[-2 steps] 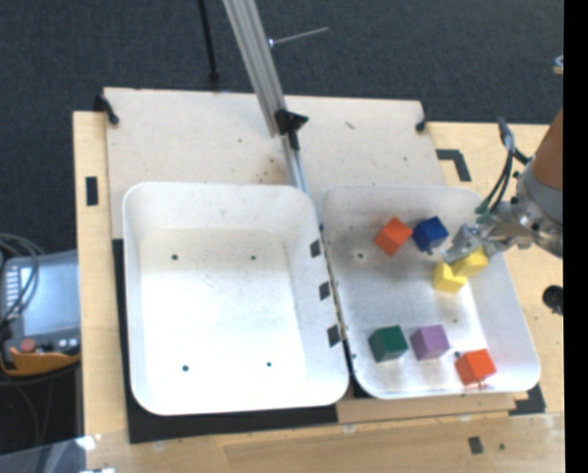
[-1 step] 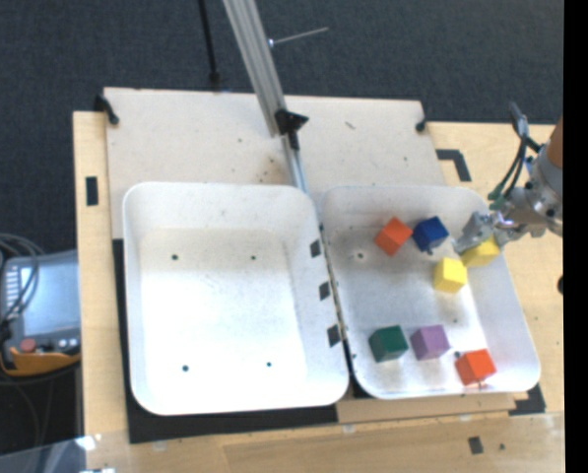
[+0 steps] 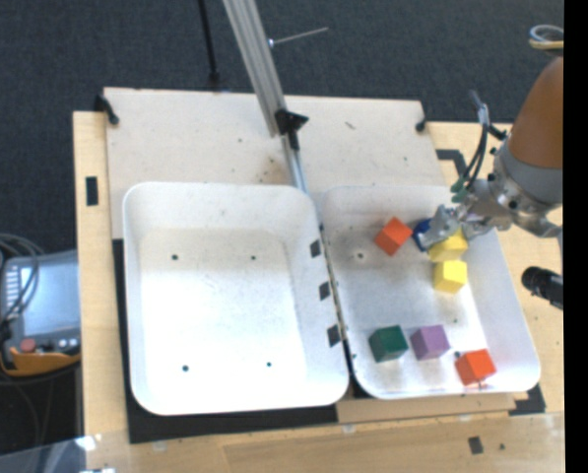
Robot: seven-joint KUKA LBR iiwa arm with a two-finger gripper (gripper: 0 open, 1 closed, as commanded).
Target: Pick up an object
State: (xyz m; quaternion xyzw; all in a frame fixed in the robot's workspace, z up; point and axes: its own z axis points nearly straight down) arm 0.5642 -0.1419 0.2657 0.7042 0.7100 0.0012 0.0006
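The end effector (image 3: 449, 227) hovers over a yellow block (image 3: 448, 245) near the right bin's (image 3: 510, 304) far edge; its state I cannot tell. The block looks light and rigid. Take it across opposite flat faces.

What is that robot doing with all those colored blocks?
A robot arm is reaching in from the right over the right bin. Its gripper is down by a yellow block and a blue block, near an orange block. I can't tell if it has grabbed anything. Another yellow block sits just below, and a green block, a purple block and another orange block lie along the bin's near side. The left bin sits beside it.
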